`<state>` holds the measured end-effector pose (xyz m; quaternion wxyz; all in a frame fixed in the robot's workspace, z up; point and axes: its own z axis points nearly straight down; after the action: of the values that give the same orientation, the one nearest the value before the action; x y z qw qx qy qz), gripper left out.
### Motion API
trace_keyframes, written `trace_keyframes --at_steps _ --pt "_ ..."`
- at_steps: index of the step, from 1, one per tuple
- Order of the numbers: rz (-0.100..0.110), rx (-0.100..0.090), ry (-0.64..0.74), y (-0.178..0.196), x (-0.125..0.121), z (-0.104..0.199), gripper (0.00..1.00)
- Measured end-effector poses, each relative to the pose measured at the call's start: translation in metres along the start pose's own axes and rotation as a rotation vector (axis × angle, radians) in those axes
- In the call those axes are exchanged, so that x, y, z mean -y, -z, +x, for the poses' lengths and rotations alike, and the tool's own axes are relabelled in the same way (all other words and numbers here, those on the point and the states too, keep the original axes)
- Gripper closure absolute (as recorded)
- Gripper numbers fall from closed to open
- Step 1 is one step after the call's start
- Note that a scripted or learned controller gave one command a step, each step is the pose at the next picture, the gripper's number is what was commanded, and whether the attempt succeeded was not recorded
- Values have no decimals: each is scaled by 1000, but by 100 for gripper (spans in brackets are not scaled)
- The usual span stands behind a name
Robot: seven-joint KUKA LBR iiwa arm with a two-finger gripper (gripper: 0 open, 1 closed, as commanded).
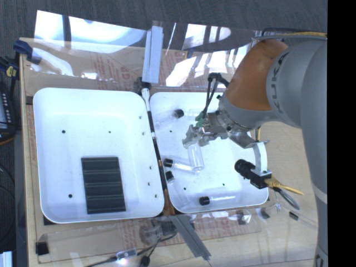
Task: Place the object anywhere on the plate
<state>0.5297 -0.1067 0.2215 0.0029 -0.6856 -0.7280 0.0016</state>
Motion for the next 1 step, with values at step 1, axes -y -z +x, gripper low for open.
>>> trace_keyframes --at_steps 1 --pt "-1 0 -136 -29 32 70 100"
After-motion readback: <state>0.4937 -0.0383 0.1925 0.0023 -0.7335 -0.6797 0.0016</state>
